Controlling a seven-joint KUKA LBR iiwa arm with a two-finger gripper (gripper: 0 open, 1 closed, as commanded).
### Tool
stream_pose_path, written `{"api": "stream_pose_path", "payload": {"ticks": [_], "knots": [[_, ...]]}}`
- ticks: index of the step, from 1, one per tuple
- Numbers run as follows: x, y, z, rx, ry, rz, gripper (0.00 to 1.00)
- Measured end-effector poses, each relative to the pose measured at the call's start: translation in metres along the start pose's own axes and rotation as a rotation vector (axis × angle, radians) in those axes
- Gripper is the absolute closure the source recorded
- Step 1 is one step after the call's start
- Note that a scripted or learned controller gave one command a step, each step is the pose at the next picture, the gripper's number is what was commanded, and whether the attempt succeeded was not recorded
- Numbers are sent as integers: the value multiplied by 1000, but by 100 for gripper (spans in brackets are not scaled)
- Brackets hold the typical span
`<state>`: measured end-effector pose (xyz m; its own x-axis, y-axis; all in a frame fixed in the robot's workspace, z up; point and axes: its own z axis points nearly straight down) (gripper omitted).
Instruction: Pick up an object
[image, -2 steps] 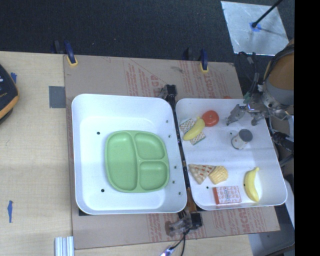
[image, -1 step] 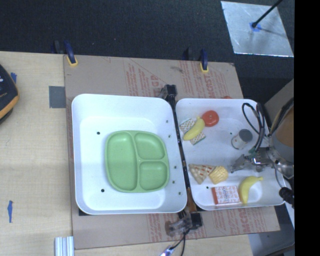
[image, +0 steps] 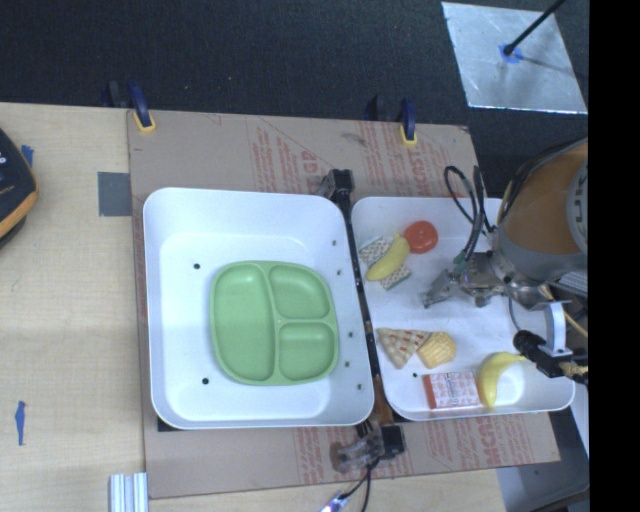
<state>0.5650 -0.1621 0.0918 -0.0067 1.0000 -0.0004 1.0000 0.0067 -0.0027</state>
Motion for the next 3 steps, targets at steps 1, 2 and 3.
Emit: {"api": "stream_pose_path", "payload": {"ticks": [1, 2, 3], "knots": [[-41, 54, -1, -1, 0, 2, 0], [-50, 91, -1, -1, 0, 1, 0], [-50, 92, -12, 0, -1, -4, 100]]}}
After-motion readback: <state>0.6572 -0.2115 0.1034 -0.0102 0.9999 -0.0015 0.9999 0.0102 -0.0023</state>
